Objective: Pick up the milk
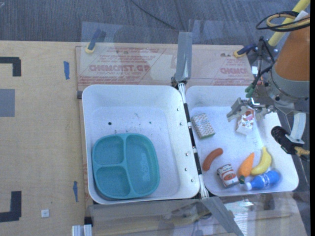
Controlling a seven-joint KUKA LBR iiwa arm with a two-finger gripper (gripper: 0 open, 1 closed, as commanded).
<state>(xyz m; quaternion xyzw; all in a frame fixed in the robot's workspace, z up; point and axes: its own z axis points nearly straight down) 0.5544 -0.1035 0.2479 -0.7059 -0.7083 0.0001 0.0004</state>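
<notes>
The milk (245, 123) is a small white carton with red print, standing in the upper right part of the right bin (216, 96). My gripper (248, 107) hangs directly over the carton's top, at the end of the grey arm with its orange band (294, 53). Its grey fingers (235, 108) are spread wider than the carton, one to each side of its top, so the gripper is open. The carton's lower part shows below the fingers and appears to rest on the bin floor.
In the right bin also lie a patterned packet (203, 125), a sausage (212, 159), a small can (226, 175), a carrot (246, 165), a banana (262, 161) and a blue bottle (262, 180). The left bin (133, 100) holds a teal divided tray (125, 166).
</notes>
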